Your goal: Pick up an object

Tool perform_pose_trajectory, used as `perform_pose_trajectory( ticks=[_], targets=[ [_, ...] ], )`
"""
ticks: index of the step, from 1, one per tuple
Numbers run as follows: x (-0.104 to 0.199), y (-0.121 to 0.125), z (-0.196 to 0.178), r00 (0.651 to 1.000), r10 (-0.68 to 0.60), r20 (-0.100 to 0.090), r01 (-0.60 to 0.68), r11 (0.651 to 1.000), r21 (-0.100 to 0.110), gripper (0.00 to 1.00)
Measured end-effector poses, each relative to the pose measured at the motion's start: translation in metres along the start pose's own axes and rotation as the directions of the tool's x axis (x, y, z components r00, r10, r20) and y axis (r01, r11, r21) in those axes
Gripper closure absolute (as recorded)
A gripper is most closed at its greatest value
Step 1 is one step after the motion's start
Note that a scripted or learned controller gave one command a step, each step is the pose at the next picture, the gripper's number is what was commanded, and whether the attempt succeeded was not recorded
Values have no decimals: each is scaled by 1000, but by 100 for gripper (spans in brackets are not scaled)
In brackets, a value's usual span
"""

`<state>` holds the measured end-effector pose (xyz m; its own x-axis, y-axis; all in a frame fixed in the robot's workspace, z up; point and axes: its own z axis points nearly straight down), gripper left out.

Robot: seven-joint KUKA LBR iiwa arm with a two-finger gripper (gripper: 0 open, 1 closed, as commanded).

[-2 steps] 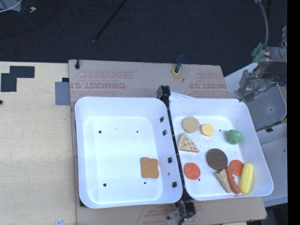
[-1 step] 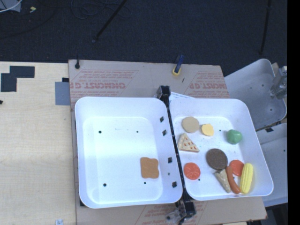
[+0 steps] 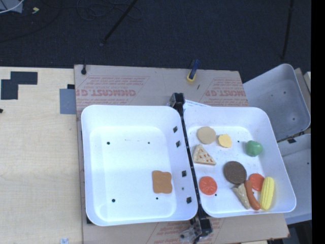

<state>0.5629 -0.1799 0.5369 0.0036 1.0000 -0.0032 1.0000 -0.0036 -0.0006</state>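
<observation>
Toast slice (image 3: 162,182), brown, flat: alone in the left bin (image 3: 87,136), at about 4 o'clock of its floor, nothing touching it or over it.
- Right bin (image 3: 285,179): touches the left bin along a seam set with small black clips (image 3: 179,144).
- Tan round biscuit (image 3: 206,134): 11 o'clock of the right bin; small yellow disc (image 3: 225,141) just beside it at its 3 o'clock.
- Green ball (image 3: 254,148): 2 o'clock of the bin, apart from the rest.
- Waffle wedge (image 3: 203,156): 9 o'clock, near the seam.
- Dark brown disc (image 3: 234,172): near the centre.
- Orange-red slice (image 3: 207,185): 7 o'clock, lying free.
- Crowded cluster at 5 o'clock: red piece (image 3: 256,181), corn cob (image 3: 267,192), sausage (image 3: 252,195) and tan cone piece (image 3: 240,194), pressed together, with the brown disc at the cluster's 10 o'clock edge.
- Cardboard sheet (image 3: 127,88): under both bins, on the wooden bench (image 3: 35,161).
- Blue-and-yellow clamp (image 3: 193,70): 12 o'clock edge of the cardboard.
- Grey metal tray (image 3: 284,100): 2 o'clock, outside the bins.
- Pincer: open or closed cannot be told.
</observation>
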Motion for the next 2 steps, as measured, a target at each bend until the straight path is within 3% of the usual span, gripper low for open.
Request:
perform_pose_trajectory(
  ticks=[1,2],
  targets=[
    [147,-11,-1,1000,-20,-7,20,1000,3,100],
    [201,-54,-2,1000,-11,-4,11,1000,4,100]
  ],
)
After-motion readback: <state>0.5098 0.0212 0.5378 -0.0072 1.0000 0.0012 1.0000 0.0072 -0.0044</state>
